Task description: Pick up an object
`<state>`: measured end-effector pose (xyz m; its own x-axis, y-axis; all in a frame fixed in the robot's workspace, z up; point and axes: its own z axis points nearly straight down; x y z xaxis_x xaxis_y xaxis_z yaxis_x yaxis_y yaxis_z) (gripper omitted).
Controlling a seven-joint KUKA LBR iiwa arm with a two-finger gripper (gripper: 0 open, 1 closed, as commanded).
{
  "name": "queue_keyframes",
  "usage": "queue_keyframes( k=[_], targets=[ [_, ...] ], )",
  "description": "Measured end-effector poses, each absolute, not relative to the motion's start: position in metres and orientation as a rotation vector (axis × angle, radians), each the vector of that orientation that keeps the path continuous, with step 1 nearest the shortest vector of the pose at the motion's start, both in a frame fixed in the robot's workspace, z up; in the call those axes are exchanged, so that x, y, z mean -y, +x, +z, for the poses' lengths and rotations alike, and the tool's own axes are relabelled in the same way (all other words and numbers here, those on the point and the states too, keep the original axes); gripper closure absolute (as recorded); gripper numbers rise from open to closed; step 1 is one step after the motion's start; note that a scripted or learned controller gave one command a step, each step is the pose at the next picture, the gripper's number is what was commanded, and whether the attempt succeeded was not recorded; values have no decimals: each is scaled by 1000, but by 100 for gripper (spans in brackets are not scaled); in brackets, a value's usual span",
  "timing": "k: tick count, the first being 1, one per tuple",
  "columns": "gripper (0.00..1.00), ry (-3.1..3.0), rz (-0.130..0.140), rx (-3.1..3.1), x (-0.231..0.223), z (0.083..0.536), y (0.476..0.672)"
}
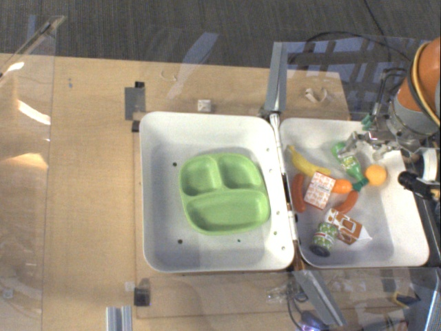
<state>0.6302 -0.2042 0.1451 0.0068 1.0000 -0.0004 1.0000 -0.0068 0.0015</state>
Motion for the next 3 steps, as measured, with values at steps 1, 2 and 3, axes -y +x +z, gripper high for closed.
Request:
queue_keyframes(
  k=[1, 2, 3],
  targets=[
    [0, 2203, 11, -2220, 175, 92, 652],
    [100, 2191, 18, -2221, 174, 105, 655],
    [100, 2330, 9, -2099, 114, 194, 628]
  ],
)
